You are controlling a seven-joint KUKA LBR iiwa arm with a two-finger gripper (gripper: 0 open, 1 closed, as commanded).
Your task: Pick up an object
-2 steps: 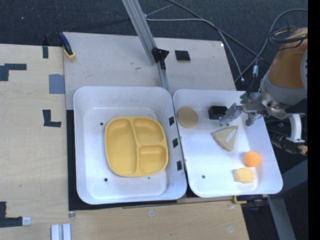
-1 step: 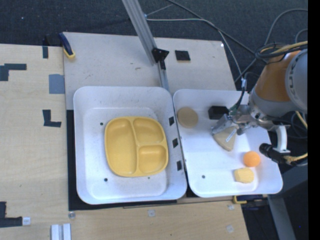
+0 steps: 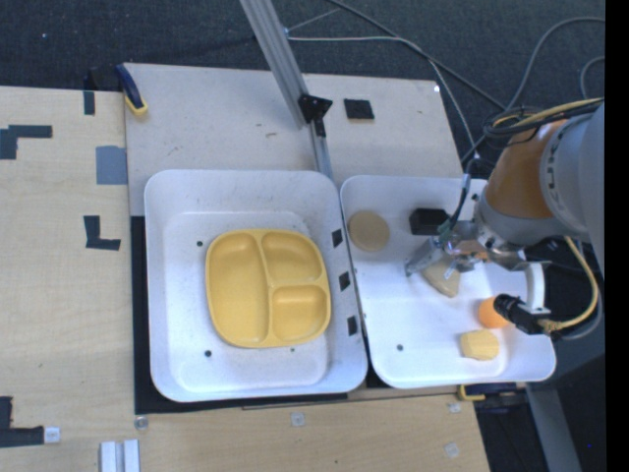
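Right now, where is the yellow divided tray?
The yellow divided tray lies in the middle of the left bin, left of the round tan disc in the right bin.

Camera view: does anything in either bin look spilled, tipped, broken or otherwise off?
Nothing stands out. The yellow divided plate lies flat in the left bin; the round tan disc, orange piece and yellow piece lie apart in the right bin.

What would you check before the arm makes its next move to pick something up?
1. Gripper over the right bin: ok.
2. An object lies under it, the beige piece: ok.
3. Piece between the fingers: cannot tell.
4. Other targets lie free: tan disc, orange ball, yellow block: ok.
5. Yellow tray away in the left bin: ok.
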